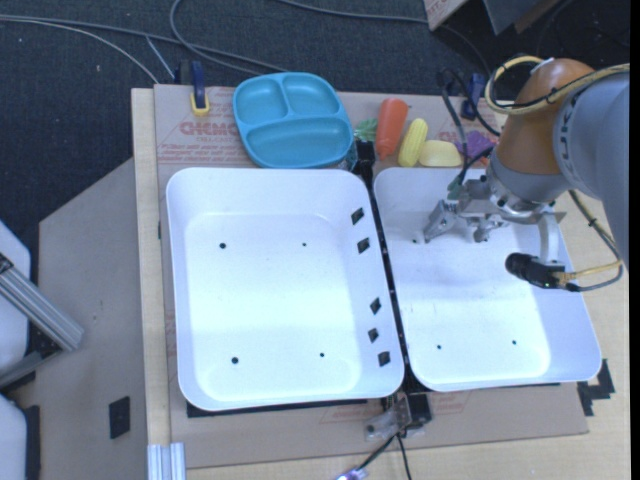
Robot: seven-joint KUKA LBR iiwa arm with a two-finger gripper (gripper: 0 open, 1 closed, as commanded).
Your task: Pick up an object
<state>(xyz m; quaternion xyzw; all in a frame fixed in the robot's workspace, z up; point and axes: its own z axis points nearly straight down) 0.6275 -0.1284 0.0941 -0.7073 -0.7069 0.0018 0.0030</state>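
My gripper (455, 232) hangs over the far part of the right white bin (560, 363), just above its floor, with the fingers spread and nothing between them. The grey arm with its orange band (540, 98) comes in from the right above it. Behind the right bin's far rim lie small toy foods: an orange-red carrot (391, 126), a yellow corn cob (412, 141), a pale yellow piece (440, 153) and a purple piece (478, 146). They lie outside the bin, a short way beyond the gripper.
The left white bin (200, 368) sits beside the right one, with small black clips (366, 245) along the shared rim. A blue divided plate (293, 118) rests behind the left bin. A black cable fitting (533, 269) hangs from the arm over the right bin.
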